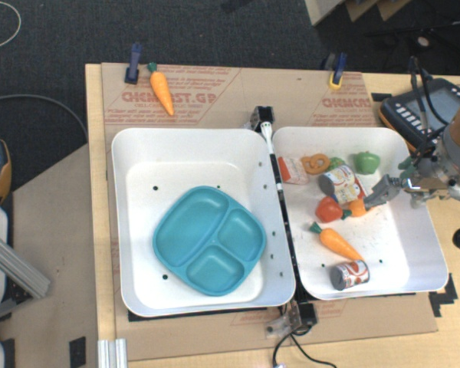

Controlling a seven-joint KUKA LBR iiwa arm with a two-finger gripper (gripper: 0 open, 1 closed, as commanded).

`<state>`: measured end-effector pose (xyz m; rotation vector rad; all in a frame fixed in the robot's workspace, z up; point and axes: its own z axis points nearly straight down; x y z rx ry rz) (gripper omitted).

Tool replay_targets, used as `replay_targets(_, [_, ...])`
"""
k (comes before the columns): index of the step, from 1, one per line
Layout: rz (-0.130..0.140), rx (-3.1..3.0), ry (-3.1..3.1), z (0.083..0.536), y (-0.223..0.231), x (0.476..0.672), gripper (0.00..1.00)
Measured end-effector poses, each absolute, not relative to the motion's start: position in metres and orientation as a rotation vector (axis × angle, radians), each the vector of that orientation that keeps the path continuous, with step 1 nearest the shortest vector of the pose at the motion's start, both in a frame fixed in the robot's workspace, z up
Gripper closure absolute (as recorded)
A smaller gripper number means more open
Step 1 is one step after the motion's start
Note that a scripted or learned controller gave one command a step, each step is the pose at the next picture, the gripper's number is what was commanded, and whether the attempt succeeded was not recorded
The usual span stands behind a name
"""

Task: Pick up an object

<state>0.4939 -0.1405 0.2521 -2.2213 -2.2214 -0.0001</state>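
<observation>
Two shallow white bins side by side on a sheet of brown printed cardboard (215, 90). In the left bin (130, 205), a teal divided plate (208, 240) lying flat, three compartments up, roughly in the middle of the floor.

In the right bin (422, 259), a loose scatter of toy food. Toward the far wall: a green pepper (366, 161), an orange ring-shaped piece (317, 162) and, just beside the ring on its left, a red and white packet (291, 171). Below those, a printed white pouch (341, 181), touching or nearly touching a red tomato (330, 209) and a small orange piece (356, 208). Nearer the front: a carrot (339, 242) lying at a slant with its green end toward the tomato, and a small can (349, 274) on its side close to the front wall, well apart from the pepper.

Reaching in from the right over the right bin, the grey gripper (376, 194), tilted down and to the left, tip just beside the small orange piece and near the tomato. Open or clenched: cannot tell from this angle. Nothing seen gripped in it.

Outside the bins, on the cardboard behind the left one, a second carrot (162, 92), next to a blue clamp (133, 64) on the far edge. Another clamp (337, 69), yellow and blue, on the same edge behind the right bin. At the far right, a black keypad unit (414, 113) with cables.
</observation>
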Motion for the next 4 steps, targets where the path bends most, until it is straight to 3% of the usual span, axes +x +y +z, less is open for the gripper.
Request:
replay_targets(1, [0.009, -2.211, -2.213, 0.14, -0.115, 0.476, 0.0])
replay_targets(2, [0.003, -2.219, -2.216, 0.081, -0.112, 0.478, 0.0])
replay_targets(3, [-0.002, -2.225, -2.22, 0.095, -0.112, 0.479, 1.0])
replay_targets(4, [-0.017, -2.221, -2.24, 0.2, -0.067, 0.552, 1.0])
